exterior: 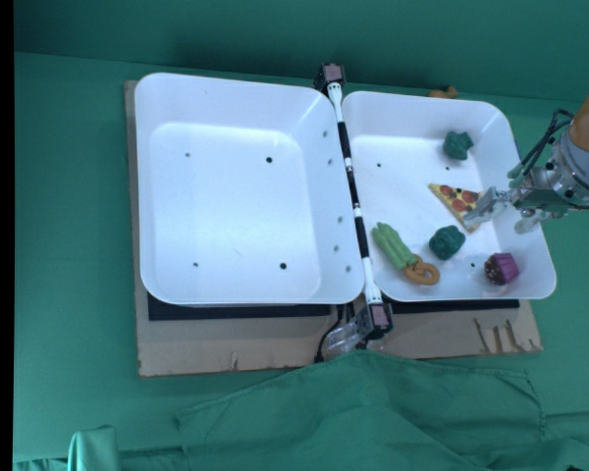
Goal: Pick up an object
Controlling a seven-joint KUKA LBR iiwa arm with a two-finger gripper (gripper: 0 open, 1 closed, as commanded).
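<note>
My tool (486, 209), jaws apart and empty, hovers at right of frame beside the pizza slice (455, 200) in the right bin (398, 106); approach step, I judge, needing descent and closure next.

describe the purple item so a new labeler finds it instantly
Start at the right-hand white bin and go to its near right corner, just below the robot's hand. There sits a small purple cupcake toy. It is the bin's sole purple piece: the lumps near it are dark green, the pizza slice orange-red.
</note>
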